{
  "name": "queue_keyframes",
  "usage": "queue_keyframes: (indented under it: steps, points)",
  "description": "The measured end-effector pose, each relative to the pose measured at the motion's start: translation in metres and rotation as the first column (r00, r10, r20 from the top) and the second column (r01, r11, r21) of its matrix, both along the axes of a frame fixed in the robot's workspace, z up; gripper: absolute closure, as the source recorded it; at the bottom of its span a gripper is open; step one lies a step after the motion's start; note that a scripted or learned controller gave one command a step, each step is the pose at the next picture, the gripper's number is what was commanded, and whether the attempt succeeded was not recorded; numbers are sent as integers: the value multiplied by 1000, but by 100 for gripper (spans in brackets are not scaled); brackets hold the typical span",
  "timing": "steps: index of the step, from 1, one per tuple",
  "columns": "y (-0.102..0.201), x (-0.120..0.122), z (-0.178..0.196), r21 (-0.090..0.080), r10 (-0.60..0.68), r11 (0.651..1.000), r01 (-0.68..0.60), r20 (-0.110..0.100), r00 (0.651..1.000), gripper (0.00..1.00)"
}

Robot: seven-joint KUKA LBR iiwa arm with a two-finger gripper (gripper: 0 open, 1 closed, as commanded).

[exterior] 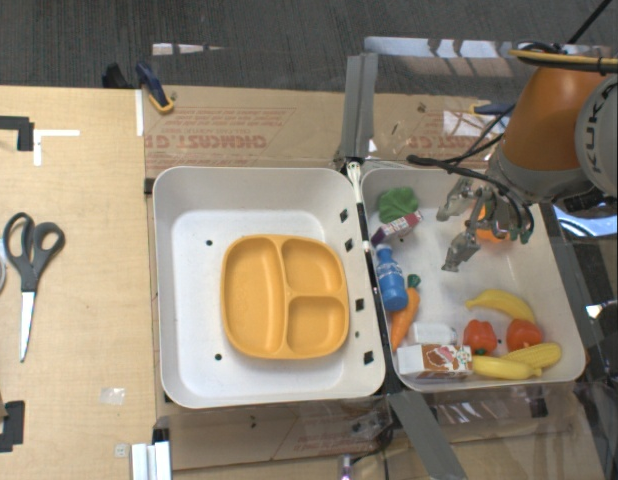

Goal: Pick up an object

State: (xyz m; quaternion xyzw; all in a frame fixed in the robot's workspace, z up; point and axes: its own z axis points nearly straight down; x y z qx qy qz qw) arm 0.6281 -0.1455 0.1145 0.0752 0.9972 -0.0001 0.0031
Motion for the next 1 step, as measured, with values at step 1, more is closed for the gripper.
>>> queue_keyframes:
  steps: [1]
  points:
    - [-72,-45,-14,-2,209,978,-209,-1,978,0]
